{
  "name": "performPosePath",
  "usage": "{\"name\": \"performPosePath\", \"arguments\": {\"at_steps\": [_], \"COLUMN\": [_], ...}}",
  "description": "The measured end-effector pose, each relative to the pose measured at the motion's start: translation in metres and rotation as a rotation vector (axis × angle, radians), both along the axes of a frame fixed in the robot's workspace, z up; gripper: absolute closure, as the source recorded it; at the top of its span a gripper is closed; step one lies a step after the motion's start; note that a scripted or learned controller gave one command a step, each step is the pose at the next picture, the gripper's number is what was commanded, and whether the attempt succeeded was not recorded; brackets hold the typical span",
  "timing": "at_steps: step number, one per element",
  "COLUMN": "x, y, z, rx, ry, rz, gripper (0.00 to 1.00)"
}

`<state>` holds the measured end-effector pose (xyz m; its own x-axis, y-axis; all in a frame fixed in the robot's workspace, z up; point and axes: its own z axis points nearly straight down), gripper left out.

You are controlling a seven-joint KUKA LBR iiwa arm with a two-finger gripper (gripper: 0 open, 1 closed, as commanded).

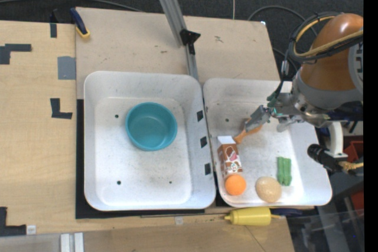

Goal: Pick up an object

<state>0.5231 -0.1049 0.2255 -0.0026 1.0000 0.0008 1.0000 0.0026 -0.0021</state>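
Observation:
My gripper (254, 123) hangs over the middle of the right bin (236, 91), reaching in from the right. It is shut on a thin orange carrot-like stick (243, 135), which juts down-left from between the fingers. Below it in the same bin lie a brown and white carton (230, 156), an orange ball (235, 185), a beige egg-shaped object (268, 189) and a small green piece (284, 170). The left bin (106, 186) holds a teal bowl (152, 126).
A yellow bottle (250, 216) lies on the bench just outside the right bin's front rim. A grey metal pole (171, 0) slants down to the divide between the bins. Cables trail across the dark floor behind the bench.

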Motion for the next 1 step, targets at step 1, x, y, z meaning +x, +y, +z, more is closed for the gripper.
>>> {"name": "performPosePath", "arguments": {"at_steps": [1], "x": [0.0000], "y": [-0.0001], "z": [0.0001], "rx": [0.000], "ry": [0.000], "rz": [0.000], "gripper": [0.00]}}
